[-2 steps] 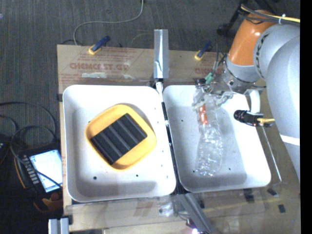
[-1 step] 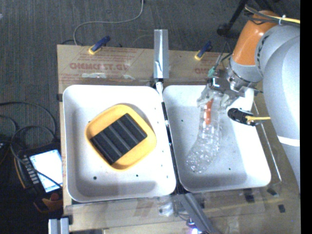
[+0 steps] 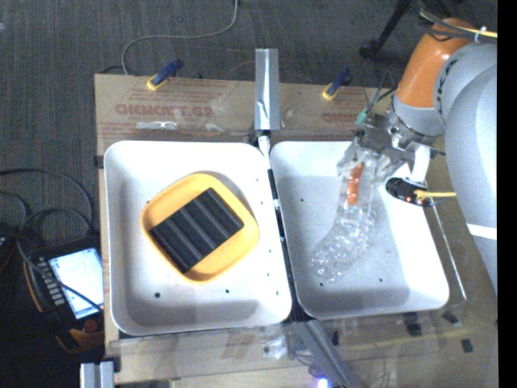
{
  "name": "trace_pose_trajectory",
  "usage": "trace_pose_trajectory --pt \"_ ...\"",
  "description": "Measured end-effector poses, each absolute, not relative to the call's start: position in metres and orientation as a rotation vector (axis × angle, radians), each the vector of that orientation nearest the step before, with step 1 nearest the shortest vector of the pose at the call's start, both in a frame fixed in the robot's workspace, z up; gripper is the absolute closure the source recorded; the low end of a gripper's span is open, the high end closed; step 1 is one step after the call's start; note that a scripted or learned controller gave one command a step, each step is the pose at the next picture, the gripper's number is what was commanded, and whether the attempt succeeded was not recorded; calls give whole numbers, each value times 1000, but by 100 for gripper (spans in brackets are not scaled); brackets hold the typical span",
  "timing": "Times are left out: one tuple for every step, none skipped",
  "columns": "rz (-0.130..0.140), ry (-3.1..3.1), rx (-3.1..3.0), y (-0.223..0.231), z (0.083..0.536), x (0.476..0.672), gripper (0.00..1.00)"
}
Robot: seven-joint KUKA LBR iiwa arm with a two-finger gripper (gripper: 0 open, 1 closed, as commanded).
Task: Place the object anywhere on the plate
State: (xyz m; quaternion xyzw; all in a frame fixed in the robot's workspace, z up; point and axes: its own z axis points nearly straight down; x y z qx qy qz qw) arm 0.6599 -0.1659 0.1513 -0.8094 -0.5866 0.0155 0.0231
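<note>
We see the grey arm [image 3: 477, 128] reaching in from the right, its orange band [image 3: 424, 71] (just above the wrist) tilted down toward the gripper [image 3: 373, 148], which hangs low at the upper right, its finger state unclear.

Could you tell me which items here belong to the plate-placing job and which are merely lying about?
Job:
- yellow plate in left bin
- clear plastic object in right bin
- gripper

Lying about:
- two blue-yellow clamps
- tablet on floor
</note>
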Motion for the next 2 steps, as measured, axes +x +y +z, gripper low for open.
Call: trace_pose_trajectory --pt "28 -1421 -2780 -200 152 665 100" --pt "14 -1250 -2879 -181 154 666 100"
